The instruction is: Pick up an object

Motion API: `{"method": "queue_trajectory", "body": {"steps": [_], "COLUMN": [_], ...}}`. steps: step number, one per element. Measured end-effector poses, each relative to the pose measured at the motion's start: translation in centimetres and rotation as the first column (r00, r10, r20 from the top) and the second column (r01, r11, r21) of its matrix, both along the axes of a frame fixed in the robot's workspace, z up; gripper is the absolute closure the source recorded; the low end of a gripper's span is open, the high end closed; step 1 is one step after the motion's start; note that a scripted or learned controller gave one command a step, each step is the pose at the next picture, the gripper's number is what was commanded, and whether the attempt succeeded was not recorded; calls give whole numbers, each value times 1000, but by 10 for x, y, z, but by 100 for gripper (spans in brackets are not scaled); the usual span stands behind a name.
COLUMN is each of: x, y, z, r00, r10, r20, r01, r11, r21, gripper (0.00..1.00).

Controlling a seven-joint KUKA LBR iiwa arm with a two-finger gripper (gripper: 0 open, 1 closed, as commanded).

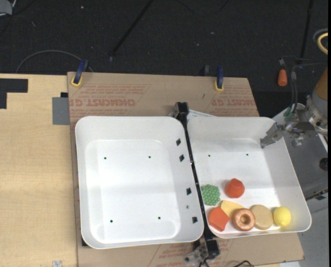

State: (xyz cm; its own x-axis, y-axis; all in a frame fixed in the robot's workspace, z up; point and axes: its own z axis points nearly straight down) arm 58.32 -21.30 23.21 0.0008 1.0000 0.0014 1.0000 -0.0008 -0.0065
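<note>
Toys cluster in the right bin's (276,166) near corner: tomato (235,188), green ball (210,193), donut (243,219), lemon (282,216). They look light and rigid; the tomato, apart, suits a side pinch. End effector (271,138) hovers at the far rim, grip unclear.

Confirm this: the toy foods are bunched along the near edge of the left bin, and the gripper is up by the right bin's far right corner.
Not quite. The camera view shows the toy foods in the right bin, not the left bin. The rest holds: they bunch along its near edge, and the gripper is by its far right corner.
</note>
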Motion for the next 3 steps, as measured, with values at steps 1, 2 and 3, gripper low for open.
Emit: {"method": "queue_trajectory", "body": {"steps": [1, 2, 3], "x": [1, -7, -11], "y": [0, 4, 6], "z": [3, -56, -119], "r00": [1000, 1000, 1000], "r10": [1, 1, 2], "r20": [6, 1, 1], "r01": [-1, -1, -2], "r11": [1000, 1000, 1000], "r21": [-1, 0, 0], "gripper": [0, 0, 0]}}
